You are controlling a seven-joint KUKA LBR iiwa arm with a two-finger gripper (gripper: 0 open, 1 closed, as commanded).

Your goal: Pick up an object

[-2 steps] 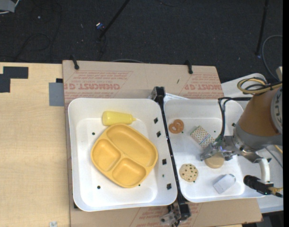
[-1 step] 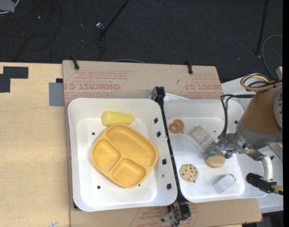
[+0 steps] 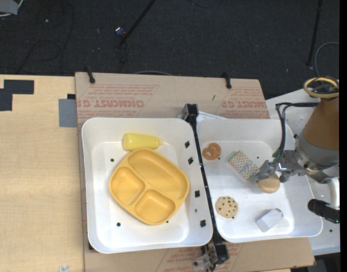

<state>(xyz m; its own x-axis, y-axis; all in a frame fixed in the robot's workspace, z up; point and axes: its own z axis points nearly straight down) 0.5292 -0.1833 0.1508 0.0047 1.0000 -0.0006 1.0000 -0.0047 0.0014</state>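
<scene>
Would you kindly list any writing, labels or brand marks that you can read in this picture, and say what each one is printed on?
"CHEMCAST GP": red print, upside down, on the brown sheet behind the bins; it appears twice.
Red print on the same sheet's front edge: too cut off to read.
Patterned packet in the right bin: too small to read.

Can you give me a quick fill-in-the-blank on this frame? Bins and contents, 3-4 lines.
1. The yellow divided plate lies in the ____ bin.
2. The pretzel lies in the ____ bin.
3. The round cookie lies to the ____ of the grey block.
4. The end effector is right over a ____ round object.

Missing words: left; right; left; tan
</scene>
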